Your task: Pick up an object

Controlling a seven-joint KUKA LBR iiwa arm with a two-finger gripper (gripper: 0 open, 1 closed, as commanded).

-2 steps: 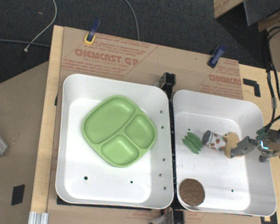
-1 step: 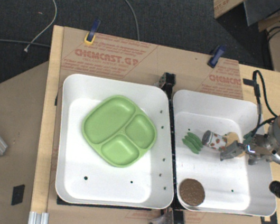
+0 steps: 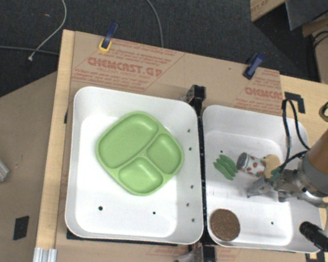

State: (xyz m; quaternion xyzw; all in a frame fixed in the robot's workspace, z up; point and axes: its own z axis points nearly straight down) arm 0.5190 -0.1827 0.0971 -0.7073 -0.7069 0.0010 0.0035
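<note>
Gripper low in the right bin, next to a small can

Gripper (image 3: 265, 189) sits low inside the right bin (image 3: 295, 135), at the end of the grey arm (image 3: 327, 168) that comes in from the right side of the view. Its metal parts reach toward the left, close to the bin floor. How far the gripper is open I cannot tell, because the tips are small and dark against their own shadow, and nothing is visible between them.

Just beside the gripper, a little above it in the view, lies a small can (image 3: 251, 164) with a red and white pattern, tipped on its side. A pale tan object (image 3: 271, 161) touches the right end of the can; its kind is not clear. Left of the can, a green pea pod toy (image 3: 225, 166) lies flat on the bin floor, apart from the gripper. Near the front left corner of the same bin there is a round brown disc (image 3: 224, 224), well apart from the gripper.

The left bin (image 3: 76, 200) holds a light green divided plate (image 3: 139, 152) with three compartments, turned at a slant near the middle. Both bins rest on a cardboard sheet (image 3: 125, 64) with red print, fixed at the far edge by two blue clamps (image 3: 109, 35).
</note>
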